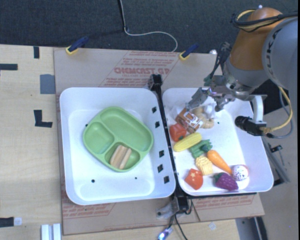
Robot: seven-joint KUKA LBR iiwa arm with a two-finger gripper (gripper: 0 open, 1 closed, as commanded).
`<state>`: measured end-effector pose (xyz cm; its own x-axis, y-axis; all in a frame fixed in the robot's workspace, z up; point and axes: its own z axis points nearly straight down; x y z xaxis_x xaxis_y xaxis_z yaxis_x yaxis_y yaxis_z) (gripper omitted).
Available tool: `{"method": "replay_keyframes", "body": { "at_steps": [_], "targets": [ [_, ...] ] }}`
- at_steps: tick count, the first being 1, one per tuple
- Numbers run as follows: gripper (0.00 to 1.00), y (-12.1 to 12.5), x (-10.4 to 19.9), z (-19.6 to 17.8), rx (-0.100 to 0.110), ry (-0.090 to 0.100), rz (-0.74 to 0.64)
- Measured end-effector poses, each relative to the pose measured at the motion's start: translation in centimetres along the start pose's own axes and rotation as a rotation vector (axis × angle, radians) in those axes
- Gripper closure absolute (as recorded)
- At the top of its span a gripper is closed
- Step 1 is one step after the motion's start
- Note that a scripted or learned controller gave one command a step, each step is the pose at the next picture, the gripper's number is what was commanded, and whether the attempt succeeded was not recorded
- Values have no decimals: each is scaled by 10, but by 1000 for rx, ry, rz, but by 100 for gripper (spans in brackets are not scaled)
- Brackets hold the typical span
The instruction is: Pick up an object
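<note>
"So how far along is it?"

"Early, I'd judge. The arm (262,39) reaches in from the right, and the hand (206,100) sits low over the back of the right bin (255,149), just above a brown packet (189,119)."

"Has it got anything?"

"Nothing I can see between the fingers. They look spread, one prong toward the packet and one to its right, but I can't tell whether either touches it."

"And the rest?"

"All lying in that bin: a tomato (178,132) beside the packet, a corn cob (187,143), a carrot (219,160), a strawberry (193,178), grapes (226,181), and a white ball (240,173) in the near corner. The left bin (80,184) carries a green tray (117,136)."

"So what's left?"

"Closing on something, likely the packet, and lifting it clear. The pick itself isn't done."
</note>
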<state>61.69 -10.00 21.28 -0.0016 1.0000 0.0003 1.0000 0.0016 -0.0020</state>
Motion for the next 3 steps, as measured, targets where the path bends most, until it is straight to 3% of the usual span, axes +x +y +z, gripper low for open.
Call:
{"method": "replay_keyframes", "body": {
  "at_steps": [1, 2, 3],
  "targets": [
    [0, 8, -23, 112, -14, -2, -1],
    [100, 7, -24, 104, -10, -3, -1],
    [100, 44, 53, 23, -9, 1, -8]
  ]
}}
